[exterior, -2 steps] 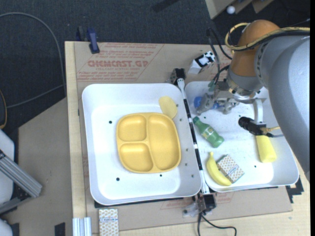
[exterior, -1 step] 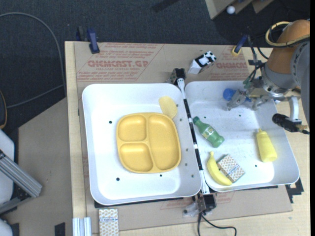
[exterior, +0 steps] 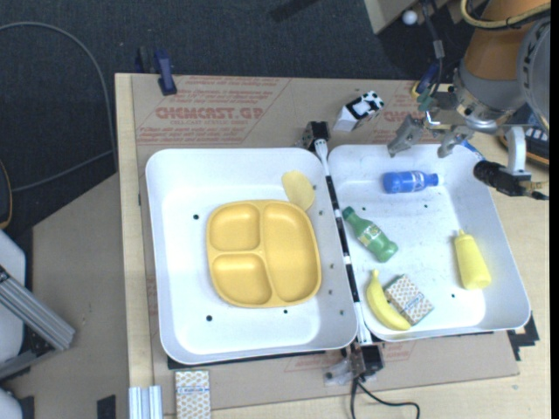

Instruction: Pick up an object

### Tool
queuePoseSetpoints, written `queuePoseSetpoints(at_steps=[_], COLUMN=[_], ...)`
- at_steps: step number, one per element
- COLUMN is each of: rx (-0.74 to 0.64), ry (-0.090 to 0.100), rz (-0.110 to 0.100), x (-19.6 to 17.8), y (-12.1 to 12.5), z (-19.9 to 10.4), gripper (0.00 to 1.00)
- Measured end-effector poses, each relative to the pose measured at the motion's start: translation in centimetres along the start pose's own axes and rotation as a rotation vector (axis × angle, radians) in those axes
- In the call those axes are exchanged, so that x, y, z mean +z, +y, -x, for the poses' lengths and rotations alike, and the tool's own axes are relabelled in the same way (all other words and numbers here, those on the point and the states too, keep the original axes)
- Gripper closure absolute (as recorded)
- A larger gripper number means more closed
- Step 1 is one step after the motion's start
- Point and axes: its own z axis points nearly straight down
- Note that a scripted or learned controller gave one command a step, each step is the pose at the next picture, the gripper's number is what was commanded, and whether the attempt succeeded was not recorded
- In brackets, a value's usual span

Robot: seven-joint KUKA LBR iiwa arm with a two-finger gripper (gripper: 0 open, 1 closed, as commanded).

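Note:
My gripper point(exterior: 425, 140) hangs open over the far edge of the right bin point(exterior: 498, 225), its two fingers spread with nothing between them. Just below it lies a blue bottle point(exterior: 409, 182) on its side. A green bottle point(exterior: 369, 234) lies near the bin's left wall. A yellow mustard bottle point(exterior: 472, 259) rests at the right. A banana point(exterior: 383, 301) and a small patterned box point(exterior: 409, 299) sit together at the front.
The left bin point(exterior: 175, 234) holds a yellow divided plate point(exterior: 262, 253) and a pale yellow piece point(exterior: 299, 188) by its far right corner. A black-and-white object point(exterior: 361, 109) lies on the cardboard behind the bins. A blue clamp point(exterior: 163, 72) grips the board's far left.

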Motion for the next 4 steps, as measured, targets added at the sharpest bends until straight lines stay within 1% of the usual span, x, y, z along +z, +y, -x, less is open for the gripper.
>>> queuePoseSetpoints(at_steps=[1, 2, 3, 4], rx=[0.003, 0.002, 0.005, 0.001], ry=[0.001, 0.002, 0.002, 0.001], rz=[-0.006, -0.007, -0.005, -0.004], x=[5.6, 11.4, 10.5, 1.4], y=[-10.6, -12.4, -12.3, -13.6], z=[-1.7, -3.6, -3.6, -9.5], gripper=[0.00, 0.00, 1.00, 1.00])
